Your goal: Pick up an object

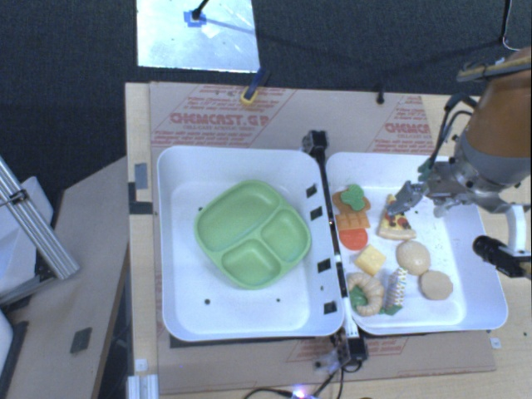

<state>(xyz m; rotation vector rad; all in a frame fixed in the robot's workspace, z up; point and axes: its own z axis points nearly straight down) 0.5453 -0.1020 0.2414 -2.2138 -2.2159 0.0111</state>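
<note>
Nearest, by the front wall of the right white bin point(478, 306): a curled, ridged orange shrimp toy point(364, 292), touching a slim striped piece with a green end point(396, 290); just right of these, a flat round tan biscuit point(435, 285). Further in, a smooth pale dome-shaped bun point(413, 256) and a glossy yellow wedge point(371, 260). Beyond, a red disc point(354, 239), a gridded orange waffle point(352, 220) and a knobbly green sprig point(354, 195) on its far edge. Beside them, a triangular pizza slice point(397, 224) with dark toppings. At its far tip, the metallic gripper point(407, 196), reaching in from the right; opening not discernible, contact unclear. In the left bin point(183, 181), a matte green three-part plate point(252, 233). Farthest, printed cardboard point(220, 119) and a dull metal sheet point(197, 23).
</note>
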